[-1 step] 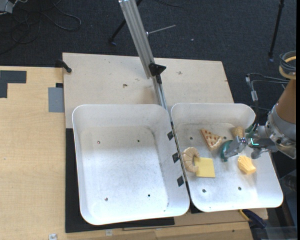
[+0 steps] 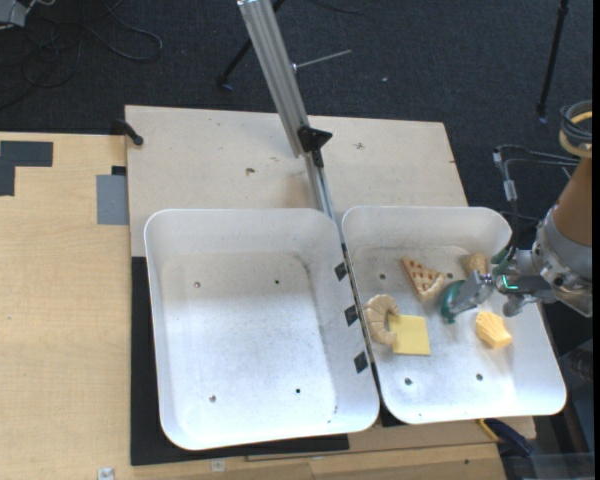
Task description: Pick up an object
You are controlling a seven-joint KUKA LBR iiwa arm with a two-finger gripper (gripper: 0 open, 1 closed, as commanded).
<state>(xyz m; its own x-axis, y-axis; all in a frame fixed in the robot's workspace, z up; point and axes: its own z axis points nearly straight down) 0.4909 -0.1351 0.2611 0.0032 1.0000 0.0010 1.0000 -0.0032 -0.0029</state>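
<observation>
The right bin [image 2: 540, 393] holds several small toy foods. A pizza slice [image 2: 420, 274] lies near its middle. A tan curled pastry [image 2: 382, 318] touches a flat yellow cheese square [image 2: 413, 336] at the left. A yellow chunk [image 2: 493, 330] lies to the right and a tan piece [image 2: 475, 264] sits near the back wall. A teal-green item [image 2: 450, 302] lies between the pizza slice and the yellow chunk. My gripper [image 2: 490, 290] hangs low over the bin's right part, right beside the teal-green item. Whether it touches that item is unclear.
The left bin [image 2: 180, 268] sits beside the right one, a divider with black clips [image 2: 350, 314] between them. A slanted aluminium bar [image 2: 280, 78] rises behind the bins. The arm [image 2: 570, 238] comes in over the right bin's right rim.
</observation>
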